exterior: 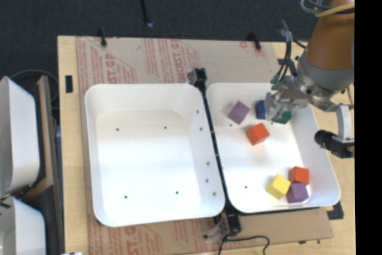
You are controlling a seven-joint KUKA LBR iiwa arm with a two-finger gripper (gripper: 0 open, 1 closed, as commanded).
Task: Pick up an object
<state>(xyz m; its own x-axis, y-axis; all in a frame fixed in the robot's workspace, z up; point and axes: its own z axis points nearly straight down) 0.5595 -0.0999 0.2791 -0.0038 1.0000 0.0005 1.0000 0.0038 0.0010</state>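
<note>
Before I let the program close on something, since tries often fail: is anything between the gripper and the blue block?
Nothing visible does. The gripper sits right at the blue block; the purple block lies to its left and the orange block below, both apart.

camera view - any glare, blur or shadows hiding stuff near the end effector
Camera view: soft all over and low in detail; the white bins are bright and nearly washed out, with faint shadows; around the end effector the blue block and a green thing are partly covered and smeared; the orange block reads clearly.
</note>
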